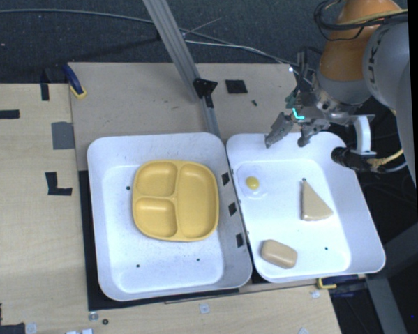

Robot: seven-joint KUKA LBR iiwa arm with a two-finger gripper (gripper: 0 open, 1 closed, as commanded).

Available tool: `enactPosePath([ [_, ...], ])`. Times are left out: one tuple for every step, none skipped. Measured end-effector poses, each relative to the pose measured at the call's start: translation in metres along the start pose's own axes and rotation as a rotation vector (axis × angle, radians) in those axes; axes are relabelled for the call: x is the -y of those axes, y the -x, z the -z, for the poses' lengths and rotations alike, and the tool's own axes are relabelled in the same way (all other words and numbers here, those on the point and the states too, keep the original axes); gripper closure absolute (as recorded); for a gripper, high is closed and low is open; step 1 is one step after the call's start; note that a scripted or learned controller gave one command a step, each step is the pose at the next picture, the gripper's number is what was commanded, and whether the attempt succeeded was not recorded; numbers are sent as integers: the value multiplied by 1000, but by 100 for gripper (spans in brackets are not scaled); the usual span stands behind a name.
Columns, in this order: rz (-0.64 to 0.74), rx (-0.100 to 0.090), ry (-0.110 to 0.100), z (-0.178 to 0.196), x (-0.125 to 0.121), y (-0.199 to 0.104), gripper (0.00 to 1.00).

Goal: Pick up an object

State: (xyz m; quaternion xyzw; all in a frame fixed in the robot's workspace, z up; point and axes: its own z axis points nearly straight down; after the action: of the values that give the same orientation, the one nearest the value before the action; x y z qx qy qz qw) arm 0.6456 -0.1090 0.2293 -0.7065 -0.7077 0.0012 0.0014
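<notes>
Two white bins (117,272) sit on a tan worktop (31,242). The left holds a yellow divided plate (176,199); the right a yellow ball (252,183), a beige wedge (313,205) and a tan block (278,253).

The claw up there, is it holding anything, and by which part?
Nothing. The claw hangs open over the far rim of the right bin, its fingers apart with nothing between them.

A yellow divided plate (175,200) with three compartments lies flat in the left white bin (117,272). The right white bin (357,253) stands just beside it. Both bins rest on a tan bench (30,228), which carries pieces of black tape (55,183). A grey metal pole (178,42) rises behind the bins.
</notes>
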Motion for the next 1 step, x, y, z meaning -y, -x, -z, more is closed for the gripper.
enactPosePath([
  [1, 0, 3, 1, -1, 0, 0],
])
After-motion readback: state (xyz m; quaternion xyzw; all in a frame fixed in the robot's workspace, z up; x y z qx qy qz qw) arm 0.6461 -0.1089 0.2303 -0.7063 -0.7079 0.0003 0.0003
